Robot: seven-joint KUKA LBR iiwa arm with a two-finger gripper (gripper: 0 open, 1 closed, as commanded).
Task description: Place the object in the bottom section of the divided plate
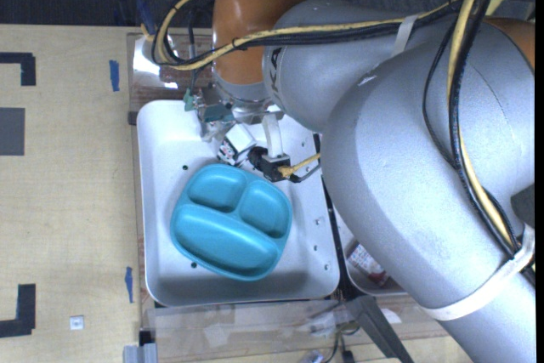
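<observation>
A blue divided plate [231,221] lies in the left white bin [161,183], with two small sections at its upper edge and one large section at the bottom. All three sections show bare blue surface. My gripper [218,125] hangs over the bin's upper part, just above the plate's top rim. Right below it, a small white thing with red and dark marks [228,151] sits close to the plate's upper edge. Whether the gripper holds it is hidden by the wrist.
The grey arm covers most of the right bin; a red and white item [367,265] peeks out beneath it. Blue tape marks [114,74] sit on the wooden bench to the left of the bins.
</observation>
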